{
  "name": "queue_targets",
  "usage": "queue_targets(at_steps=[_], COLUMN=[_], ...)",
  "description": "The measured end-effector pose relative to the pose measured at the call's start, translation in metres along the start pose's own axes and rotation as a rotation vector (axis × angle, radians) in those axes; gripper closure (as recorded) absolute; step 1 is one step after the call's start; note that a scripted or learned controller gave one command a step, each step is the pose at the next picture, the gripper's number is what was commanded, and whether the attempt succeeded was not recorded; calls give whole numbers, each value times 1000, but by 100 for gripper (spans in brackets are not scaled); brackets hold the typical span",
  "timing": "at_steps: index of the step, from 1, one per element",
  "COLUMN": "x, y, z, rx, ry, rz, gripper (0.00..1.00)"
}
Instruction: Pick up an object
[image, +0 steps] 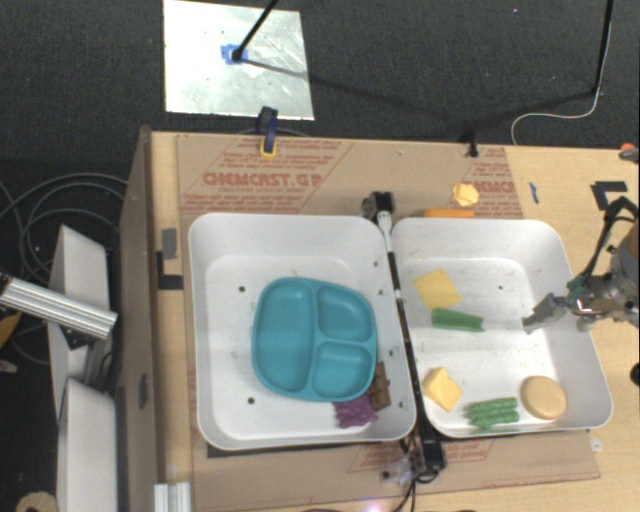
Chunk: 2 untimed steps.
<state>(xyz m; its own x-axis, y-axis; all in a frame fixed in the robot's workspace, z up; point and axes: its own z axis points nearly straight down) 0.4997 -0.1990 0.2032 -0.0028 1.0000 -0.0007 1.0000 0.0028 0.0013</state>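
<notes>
while over the right bin (575, 300) | gripper (545, 312) beside green piece (457, 320) | finger state unclear

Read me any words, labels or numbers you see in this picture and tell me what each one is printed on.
"CHEMCAST GP": large red print on the brown protective sheet behind the left bin.
Smaller red print repeats across that sheet; too small and blurred to read.
No readable text on the teal tray.

teal divided plate (315, 338) in left bin (215, 260); end effector (545, 312) over right bin (570, 260)
</notes>
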Motion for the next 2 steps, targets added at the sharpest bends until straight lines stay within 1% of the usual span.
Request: queue_targets(at_steps=[1,2], x=[54,121], y=[70,59], z=[66,60], rx=[-2,2], ry=[2,4], rz=[-9,-7], gripper=[0,0])
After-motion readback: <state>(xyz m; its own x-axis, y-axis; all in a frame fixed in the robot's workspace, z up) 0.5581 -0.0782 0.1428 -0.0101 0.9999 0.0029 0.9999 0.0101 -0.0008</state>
